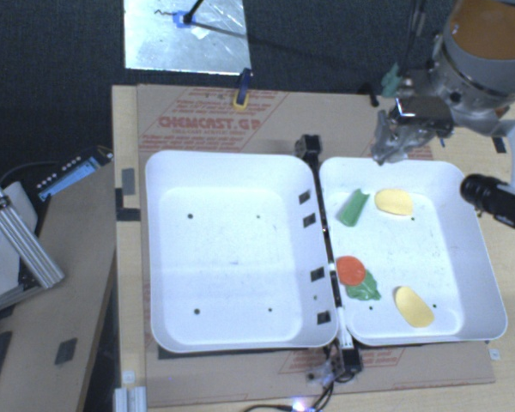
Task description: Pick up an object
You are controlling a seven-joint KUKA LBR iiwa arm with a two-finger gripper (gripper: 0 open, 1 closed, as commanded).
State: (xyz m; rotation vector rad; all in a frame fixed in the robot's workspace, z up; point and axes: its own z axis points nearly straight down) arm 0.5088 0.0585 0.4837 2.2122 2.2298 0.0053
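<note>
Whether it is open or closed cannot be told, but the gripper (392, 148) hangs over the far rim of the right bin (476, 256), where a green block (354, 207), two yellow pieces (394, 202) (413, 305) and an orange-and-green piece (354, 275) lie apart from it.

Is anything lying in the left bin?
No: the left bin shows bare white floor; all the objects sit in the right bin.

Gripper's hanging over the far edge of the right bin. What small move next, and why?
Probably ease the gripper toward the camera and down over the yellow piece, the nearest thing to it. The gripper sits above the right bin's back rim with nothing under it, and the yellow piece lies apart from the green block, leaving room around it.
</note>
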